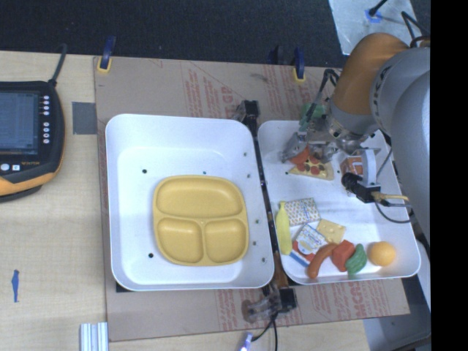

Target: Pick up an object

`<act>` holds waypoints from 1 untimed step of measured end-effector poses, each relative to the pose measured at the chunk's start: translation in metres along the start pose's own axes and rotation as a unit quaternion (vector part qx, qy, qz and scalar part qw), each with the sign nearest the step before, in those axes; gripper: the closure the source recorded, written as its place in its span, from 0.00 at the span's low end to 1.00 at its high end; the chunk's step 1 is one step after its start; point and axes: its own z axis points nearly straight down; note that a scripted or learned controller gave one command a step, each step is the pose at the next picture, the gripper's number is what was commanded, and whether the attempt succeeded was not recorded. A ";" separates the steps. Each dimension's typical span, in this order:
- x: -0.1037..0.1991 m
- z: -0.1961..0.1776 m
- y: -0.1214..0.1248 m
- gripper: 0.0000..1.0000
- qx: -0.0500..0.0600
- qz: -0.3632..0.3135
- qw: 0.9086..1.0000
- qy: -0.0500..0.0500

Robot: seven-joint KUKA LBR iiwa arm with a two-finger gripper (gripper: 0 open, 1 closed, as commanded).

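I had the gripper (311, 146) low over the pizza slice (313, 167), upper right bin (398, 229); fingers' state unclear, nothing lifted yet.

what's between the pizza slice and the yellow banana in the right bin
In the camera view, only bare white bin floor lies between the pizza slice and the banana.

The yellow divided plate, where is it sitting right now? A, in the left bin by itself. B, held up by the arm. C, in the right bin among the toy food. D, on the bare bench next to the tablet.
A: the yellow divided plate lies flat in the left bin, while the toy food sits in the right bin, where the arm's gripper reaches.
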 end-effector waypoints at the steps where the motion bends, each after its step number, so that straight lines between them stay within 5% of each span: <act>1: -0.060 -0.001 0.001 0.00 -0.002 -0.001 1.000 0.002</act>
